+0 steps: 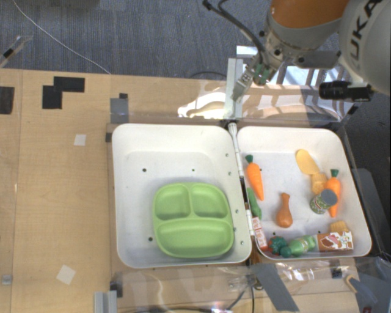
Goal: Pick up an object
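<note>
Hanging high above the far rim of the bins, the arm (305,18) has its gripper (253,73) up near the top of the camera view, well apart from anything it could lift; whether it is released or clenched cannot be told from this angle, and nothing shows in its grasp. The candidates for picking all lie in the right bin (287,153): a carrot (255,180) close to the dividing wall, a second carrot (333,191) by the outer wall, a yellow piece (306,161), a brown drumstick-shaped toy (284,211), a small can (321,202), and a carton (335,241) beside green items (293,246) along the near rim. The left bin (140,153) carries a green divided plate (192,219). Being raised this way likely keeps the arm out of the camera's line of sight, so the pick appears not yet begun.
</note>
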`<state>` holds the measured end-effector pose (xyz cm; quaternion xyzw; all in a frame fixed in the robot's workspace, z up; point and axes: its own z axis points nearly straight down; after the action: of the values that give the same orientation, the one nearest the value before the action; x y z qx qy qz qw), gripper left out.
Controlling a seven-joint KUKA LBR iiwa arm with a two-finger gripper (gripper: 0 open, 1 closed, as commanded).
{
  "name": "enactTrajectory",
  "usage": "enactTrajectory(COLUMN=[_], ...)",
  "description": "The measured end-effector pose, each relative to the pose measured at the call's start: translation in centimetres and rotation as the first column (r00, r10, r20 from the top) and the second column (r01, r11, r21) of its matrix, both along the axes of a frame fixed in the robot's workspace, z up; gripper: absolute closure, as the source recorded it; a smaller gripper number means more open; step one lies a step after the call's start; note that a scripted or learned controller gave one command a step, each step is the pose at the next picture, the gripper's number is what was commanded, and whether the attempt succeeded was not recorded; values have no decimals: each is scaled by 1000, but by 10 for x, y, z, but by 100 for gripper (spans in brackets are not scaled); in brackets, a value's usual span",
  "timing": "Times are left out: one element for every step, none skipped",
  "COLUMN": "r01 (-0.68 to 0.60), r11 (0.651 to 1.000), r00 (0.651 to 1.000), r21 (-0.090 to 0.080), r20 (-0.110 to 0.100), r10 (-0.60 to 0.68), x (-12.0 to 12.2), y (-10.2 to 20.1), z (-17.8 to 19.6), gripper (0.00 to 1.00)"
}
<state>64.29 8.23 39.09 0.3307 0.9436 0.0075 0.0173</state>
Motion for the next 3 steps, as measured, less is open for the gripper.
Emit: enactTrajectory(r01=[-7,-14,11], r11=[1000,1000,1000], r00=[1000,1000,1000], r21=[0,0,-2], r20=[9,19,-22], r10=[7,14,-11], x=[1,2,16], y=[2,3,-37], z=[13,26,100], gripper=[100,100,100])
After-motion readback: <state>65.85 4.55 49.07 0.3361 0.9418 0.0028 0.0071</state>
